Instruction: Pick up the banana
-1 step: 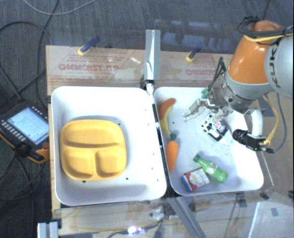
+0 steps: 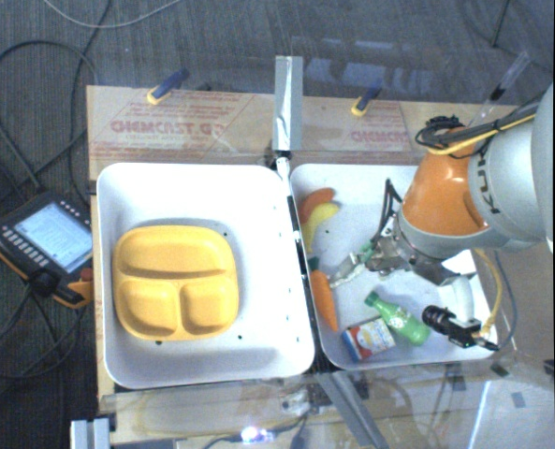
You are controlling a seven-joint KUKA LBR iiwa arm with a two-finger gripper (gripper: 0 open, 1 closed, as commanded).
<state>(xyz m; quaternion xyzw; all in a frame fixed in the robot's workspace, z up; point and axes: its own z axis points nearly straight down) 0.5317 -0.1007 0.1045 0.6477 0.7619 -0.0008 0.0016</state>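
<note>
Seen from above, two shallow white bins sit side by side on a counter (image 2: 109, 120): the left bin (image 2: 146, 181) holds a yellow sectioned tray (image 2: 176, 281), and the right bin (image 2: 352, 181) holds the banana (image 2: 321, 215) near its upper left corner, beside an orange-red piece of fruit (image 2: 316, 197). The grey and orange arm (image 2: 464, 195) reaches in from the right, its hand (image 2: 352, 267) low over the middle of the right bin with fingers slightly apart and nothing between them, a short way below and right of the banana. A carrot (image 2: 325, 299) lies along the bin's left wall, with a green bottle (image 2: 399, 317) and a small red-labelled container (image 2: 369, 338) near the front.
</note>
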